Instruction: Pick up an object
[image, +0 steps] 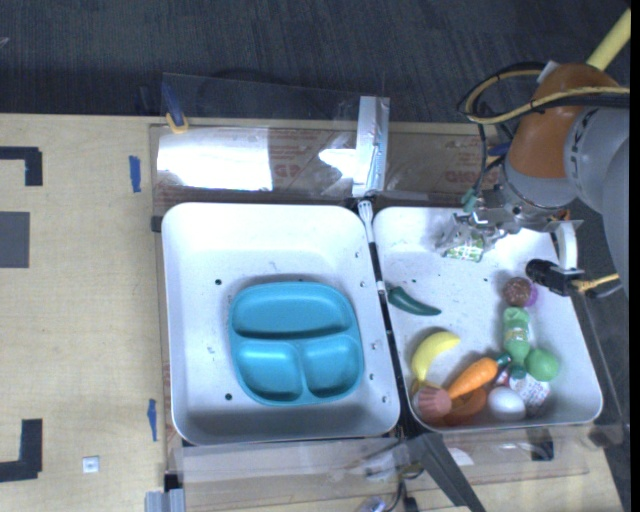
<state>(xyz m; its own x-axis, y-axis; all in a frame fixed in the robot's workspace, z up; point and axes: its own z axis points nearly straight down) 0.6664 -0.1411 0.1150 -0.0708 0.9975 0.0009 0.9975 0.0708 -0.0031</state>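
My gripper (463, 240) hangs over the far part of the right bin (590, 400), apart from all the toy food there. Nearest to it lies a dark green pepper (412, 300), down and to its left. A yellow lemon (435, 352), an orange carrot (472, 375), a pink piece (432, 402) and a white egg (505, 402) crowd the bin's near edge. On the right side of the bin sit a brown-purple ball (517, 291), a green bottle-shaped toy (515, 330) and a green ball (542, 362).
The left bin (190, 300) holds a blue divided plate (297, 340). A metal divider post (372, 145) stands behind the seam between the bins. The arm's orange band (540, 140) and cables are at the upper right.
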